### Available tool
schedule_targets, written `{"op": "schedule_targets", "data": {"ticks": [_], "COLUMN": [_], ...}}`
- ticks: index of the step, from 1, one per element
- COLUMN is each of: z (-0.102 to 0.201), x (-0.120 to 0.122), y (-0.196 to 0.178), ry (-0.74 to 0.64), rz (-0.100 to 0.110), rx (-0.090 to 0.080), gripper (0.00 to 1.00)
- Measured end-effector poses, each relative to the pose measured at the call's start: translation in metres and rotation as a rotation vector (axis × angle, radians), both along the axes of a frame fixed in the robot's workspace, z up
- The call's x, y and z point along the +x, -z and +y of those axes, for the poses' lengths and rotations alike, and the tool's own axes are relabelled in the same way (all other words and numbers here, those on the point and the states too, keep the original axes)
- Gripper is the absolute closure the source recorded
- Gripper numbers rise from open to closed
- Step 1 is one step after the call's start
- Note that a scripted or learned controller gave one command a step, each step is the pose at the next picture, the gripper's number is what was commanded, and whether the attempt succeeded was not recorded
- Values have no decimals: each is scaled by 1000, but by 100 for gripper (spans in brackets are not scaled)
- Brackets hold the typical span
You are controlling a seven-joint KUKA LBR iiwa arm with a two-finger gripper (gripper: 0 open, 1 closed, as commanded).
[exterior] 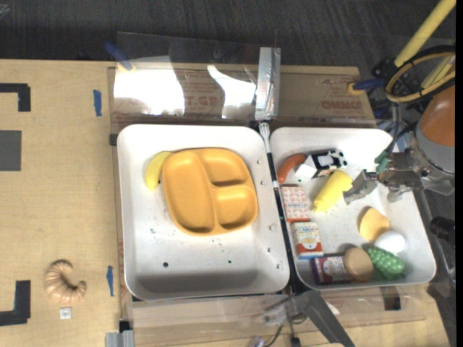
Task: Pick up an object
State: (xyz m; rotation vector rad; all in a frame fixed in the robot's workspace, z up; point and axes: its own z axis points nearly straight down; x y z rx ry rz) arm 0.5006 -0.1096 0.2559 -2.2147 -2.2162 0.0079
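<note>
The right bin (416, 215) holds several small items. Among them are a yellow corn-like piece (329, 190), a red piece (289, 165), a black-and-white item (325, 160), two small cartons (295, 202) (307, 238), a dark can (329, 268), a brown round item (358, 262), a green item (385, 262), a white egg (391, 241) and a yellow-orange wedge (373, 223). My gripper (377, 186) hovers over the bin's right half. It is open, with its left finger (359, 187) just beside the yellow piece's right end and nothing between its fingers.
In the left bin (137, 215) lies an orange divided plate (210, 190) with a yellow banana (153, 168) poking out at its left. A tan croissant-shaped toy (65, 280) lies on the bench at the lower left. Yellow cables (419, 63) hang at the upper right.
</note>
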Motion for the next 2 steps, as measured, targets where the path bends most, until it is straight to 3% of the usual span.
{"op": "schedule_targets", "data": {"ticks": [1, 2], "z": [40, -1], "x": [-5, 25], "y": [17, 148], "ry": [-161, -395], "rz": [0, -4], "rx": [1, 2], "gripper": [0, 0]}}
